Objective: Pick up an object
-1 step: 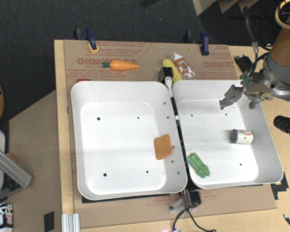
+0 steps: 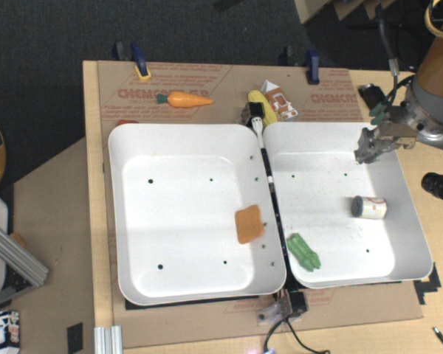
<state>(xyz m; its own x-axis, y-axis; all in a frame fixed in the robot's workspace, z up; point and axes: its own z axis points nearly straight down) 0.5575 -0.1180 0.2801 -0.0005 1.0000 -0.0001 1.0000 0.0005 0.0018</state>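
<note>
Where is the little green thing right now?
The green thing lies in the right bin, near its front left corner. The small white cylinder sits up and to its right, and the brown piece is just across in the left bin.

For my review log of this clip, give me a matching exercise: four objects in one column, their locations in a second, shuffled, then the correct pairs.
Objects:
1. carrot
2. brown piece
3. green item
4. small cylinder

Places:
A. right bin, near its front left corner
B. on the cardboard behind the left bin
C. right bin, right of its middle, in front of the claw
D. left bin, by its right wall

Pairs: 1-B, 2-D, 3-A, 4-C
</note>
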